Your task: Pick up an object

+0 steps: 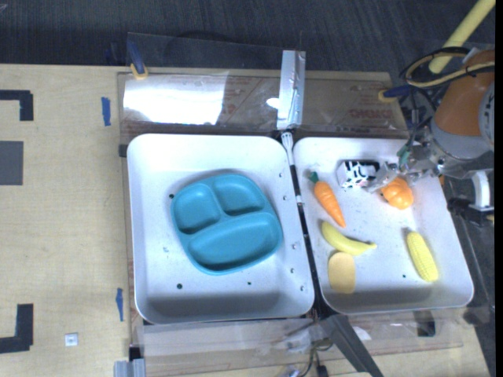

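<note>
My gripper point(405, 166) hangs low at the far right corner of the right bin point(452, 246), and I cannot tell how my jaws stand from this slant. Just below them sits the orange fruit point(398, 194), likeliest target since it is nearest. Just left lies a black-and-white toy point(358, 173). Further left the carrot point(328, 199); further below, the corn cob point(422, 255), banana point(346, 240) and a yellow disc point(342, 272) (all loose, spaced for single picks). Farthest, the blue divided plate point(226, 221) fills the left bin point(149, 210).
</note>
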### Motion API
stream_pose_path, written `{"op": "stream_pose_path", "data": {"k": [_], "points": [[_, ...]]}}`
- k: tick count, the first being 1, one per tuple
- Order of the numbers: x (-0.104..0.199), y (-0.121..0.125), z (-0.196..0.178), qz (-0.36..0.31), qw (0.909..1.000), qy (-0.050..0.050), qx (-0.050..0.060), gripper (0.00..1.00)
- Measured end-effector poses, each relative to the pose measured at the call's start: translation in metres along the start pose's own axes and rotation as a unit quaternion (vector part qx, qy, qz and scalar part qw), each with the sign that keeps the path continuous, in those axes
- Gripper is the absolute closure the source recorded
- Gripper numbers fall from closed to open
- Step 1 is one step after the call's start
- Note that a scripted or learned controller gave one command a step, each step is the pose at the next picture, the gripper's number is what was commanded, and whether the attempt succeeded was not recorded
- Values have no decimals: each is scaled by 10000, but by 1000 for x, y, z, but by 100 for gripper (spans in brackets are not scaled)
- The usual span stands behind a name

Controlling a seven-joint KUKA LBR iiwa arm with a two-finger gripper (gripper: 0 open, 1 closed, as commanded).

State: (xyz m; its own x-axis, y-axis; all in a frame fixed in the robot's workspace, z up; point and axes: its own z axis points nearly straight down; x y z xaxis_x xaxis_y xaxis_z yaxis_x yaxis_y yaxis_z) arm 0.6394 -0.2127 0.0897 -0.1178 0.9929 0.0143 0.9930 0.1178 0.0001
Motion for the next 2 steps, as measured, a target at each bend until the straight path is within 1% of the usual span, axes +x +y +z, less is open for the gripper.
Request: {"op": "stream_pose_path", "data": {"k": [1, 2], "points": [[1, 1, -11, -15, 10000, -13, 2, 100], [29, -49, -117, 344, 9994, -79, -23, 100]]}}
